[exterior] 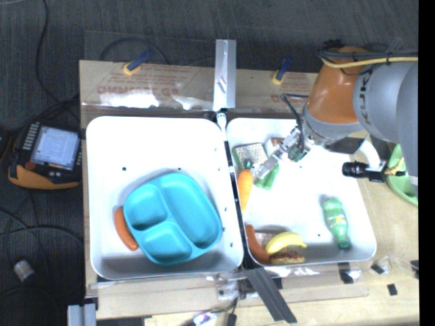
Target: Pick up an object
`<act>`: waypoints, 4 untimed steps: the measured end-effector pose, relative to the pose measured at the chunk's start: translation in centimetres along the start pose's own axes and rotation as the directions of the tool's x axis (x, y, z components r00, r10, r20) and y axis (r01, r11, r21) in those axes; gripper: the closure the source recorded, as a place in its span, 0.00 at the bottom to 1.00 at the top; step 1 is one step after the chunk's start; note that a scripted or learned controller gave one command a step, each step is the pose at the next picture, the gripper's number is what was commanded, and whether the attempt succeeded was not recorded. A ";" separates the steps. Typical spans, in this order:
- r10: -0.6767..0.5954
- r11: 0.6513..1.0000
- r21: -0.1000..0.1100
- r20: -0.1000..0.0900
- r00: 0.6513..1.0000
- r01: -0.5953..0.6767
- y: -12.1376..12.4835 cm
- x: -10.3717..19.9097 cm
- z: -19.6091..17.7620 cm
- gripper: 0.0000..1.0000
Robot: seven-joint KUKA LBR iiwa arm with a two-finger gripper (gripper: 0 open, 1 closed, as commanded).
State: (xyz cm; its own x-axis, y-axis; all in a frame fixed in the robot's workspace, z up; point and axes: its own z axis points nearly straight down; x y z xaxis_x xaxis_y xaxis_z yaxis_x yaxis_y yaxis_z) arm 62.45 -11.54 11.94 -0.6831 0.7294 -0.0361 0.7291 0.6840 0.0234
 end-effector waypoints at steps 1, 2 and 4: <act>0.001 1.000 -0.003 0.002 1.000 -0.001 0.1 -0.1 -1.0 1.00; 0.170 0.985 0.000 0.000 0.985 -0.170 1.5 -1.3 -0.1 1.00; 0.030 0.999 0.023 -0.033 0.999 -0.029 -2.3 1.9 -18.7 1.00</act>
State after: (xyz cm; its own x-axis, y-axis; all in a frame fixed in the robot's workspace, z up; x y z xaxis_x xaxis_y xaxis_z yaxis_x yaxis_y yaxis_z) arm 58.69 -11.50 30.49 -0.6618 0.7497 -0.0024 0.7497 0.6618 0.0017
